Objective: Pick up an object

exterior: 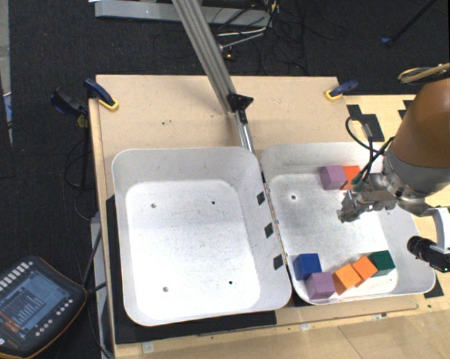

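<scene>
The right bin [295, 172] holds several small blocks. A purple block [332, 177] lies at its far side with an orange block [351, 175] just right of it, partly hidden by the arm. Along the near edge lie a blue block [307, 265], a purple block [320, 285], an orange block [348, 274] and a green block [380, 263]. My gripper [350, 210] hangs over the bin's middle right, a little nearer than the far purple and orange blocks. I see nothing between its fingers.
The left bin [186, 232] lies beside the right one. A slanted metal pole [208, 49] crosses from the top to the bins' shared edge. A teach pendant [29, 302] lies off the bench at the lower left. Clamps [102, 95] grip the bench's far corners.
</scene>
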You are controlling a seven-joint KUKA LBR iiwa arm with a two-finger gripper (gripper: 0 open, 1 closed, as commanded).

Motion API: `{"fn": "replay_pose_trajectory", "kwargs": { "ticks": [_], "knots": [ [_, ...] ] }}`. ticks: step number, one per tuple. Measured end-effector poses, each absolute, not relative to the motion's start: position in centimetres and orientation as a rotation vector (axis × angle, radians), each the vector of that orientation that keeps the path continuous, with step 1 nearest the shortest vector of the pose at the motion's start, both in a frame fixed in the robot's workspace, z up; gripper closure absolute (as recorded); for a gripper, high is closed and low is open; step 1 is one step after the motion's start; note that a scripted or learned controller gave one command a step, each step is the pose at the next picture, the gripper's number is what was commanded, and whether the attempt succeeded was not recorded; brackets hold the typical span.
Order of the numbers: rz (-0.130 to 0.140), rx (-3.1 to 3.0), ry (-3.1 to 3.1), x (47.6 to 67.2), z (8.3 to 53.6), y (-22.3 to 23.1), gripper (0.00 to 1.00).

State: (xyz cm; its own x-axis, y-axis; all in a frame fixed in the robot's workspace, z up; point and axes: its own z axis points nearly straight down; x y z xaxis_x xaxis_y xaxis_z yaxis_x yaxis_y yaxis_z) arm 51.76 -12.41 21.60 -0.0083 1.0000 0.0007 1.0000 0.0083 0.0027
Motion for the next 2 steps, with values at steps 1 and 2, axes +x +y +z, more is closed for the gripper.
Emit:
{"fn": "replay_pose_trajectory", "kwargs": {
  "ticks": [1, 2],
  "knots": [
    [0.003, 2.213, 2.232, 53.0, 21.1, -6.6, 1.0],
    [0.004, 2.211, 2.232, 54.9, 21.1, -0.9, 1.0]
  ]
}}
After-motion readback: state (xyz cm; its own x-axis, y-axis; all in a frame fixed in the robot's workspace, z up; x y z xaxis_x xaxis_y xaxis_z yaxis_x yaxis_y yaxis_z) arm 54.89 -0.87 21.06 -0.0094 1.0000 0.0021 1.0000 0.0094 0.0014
